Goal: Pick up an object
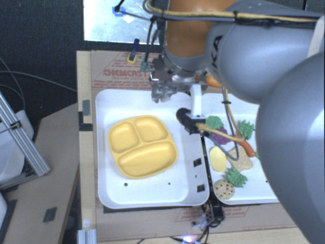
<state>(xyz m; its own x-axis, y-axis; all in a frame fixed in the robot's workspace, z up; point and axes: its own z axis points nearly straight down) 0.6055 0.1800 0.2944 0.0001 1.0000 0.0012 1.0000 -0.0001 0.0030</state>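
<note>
In the left bin, a yellow 3-compartment plate lies flat, mid-bin. The pincer hangs above the bin's far edge, near the plate's far rim but apart from it; can't tell how far it's open, nothing visibly held. My read: the plate is light, rigid plastic, slick and shallow, so grip a raised rim or divider, not the flat face. The right bin has small toy foods: a cracker, a yellow piece, greens. Those look easier. The cardboard under the bins is printed "CHEMCRAFT", partly hidden.
</note>
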